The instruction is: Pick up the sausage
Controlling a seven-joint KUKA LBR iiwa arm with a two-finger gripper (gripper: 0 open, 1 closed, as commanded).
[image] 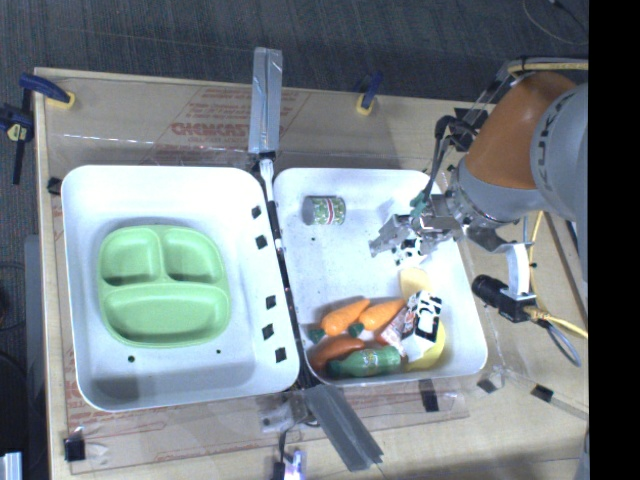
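Closest to the camera, along the front wall of the right bin [455, 353], there's a pile of toy food: the sausage [337, 348] is the reddish-brown one lying at the left end of the heap, right by the divider between the bins. A green cucumber-looking piece [366, 362] sits just beside it, two orange carrots [362, 316] lie right behind it, and a small black-and-white carton [425, 317] is leaning on a yellow banana [432, 344] on the right.

Left bin [80, 268] holds a green compartment plate [163, 284], flat in the middle.

Further back in the right bin, the gripper [400, 240] hangs low over the floor near the right wall, well apart from the sausage. Can't tell whether its fingers are spread or closed, too blurry. A small green can [325, 210] lies on its side near the back. Everything sits on the wooden worktop [330, 128].
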